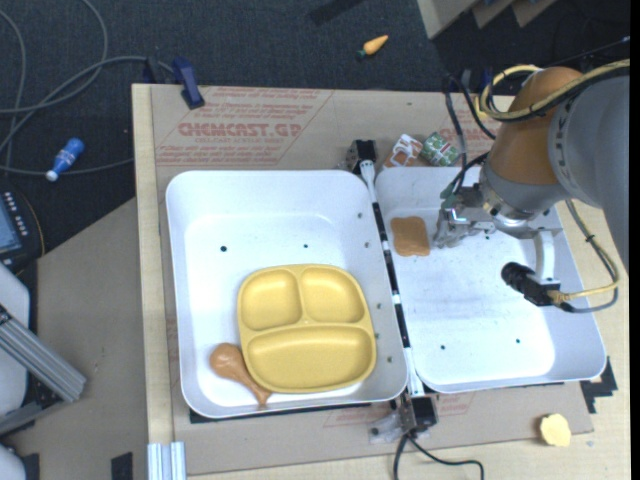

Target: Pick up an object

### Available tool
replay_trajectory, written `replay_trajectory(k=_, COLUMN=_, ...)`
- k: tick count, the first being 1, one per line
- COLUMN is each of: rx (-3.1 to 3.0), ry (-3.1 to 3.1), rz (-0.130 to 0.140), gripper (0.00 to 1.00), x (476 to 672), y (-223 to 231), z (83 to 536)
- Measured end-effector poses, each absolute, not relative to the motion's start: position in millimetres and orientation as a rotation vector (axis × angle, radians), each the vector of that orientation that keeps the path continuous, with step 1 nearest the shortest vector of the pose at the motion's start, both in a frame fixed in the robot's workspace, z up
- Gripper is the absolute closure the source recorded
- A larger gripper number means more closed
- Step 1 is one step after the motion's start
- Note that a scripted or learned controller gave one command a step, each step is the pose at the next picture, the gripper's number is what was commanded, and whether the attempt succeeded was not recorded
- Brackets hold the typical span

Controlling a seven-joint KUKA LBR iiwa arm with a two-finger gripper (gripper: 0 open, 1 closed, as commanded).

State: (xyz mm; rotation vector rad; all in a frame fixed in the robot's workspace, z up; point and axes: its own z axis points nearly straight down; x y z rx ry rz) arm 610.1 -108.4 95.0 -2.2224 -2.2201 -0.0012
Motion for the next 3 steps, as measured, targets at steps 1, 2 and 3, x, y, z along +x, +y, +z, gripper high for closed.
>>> replay_trajectory(k=1, rx=-2.224, ry=-2.220, rz=-0.003, gripper=1.00, x=610.6, y=-108, z=105)
replay_trajectory(k=2, rx=-2.224, ry=-2.219, rz=-0.002, gripper=0.00, x=610.2, y=-108, z=104)
replay_trajectory(k=3, rx=-2.220, ry=-2.226, rz=-0.004, gripper=0.00, x=649.4, y=-95, z=84)
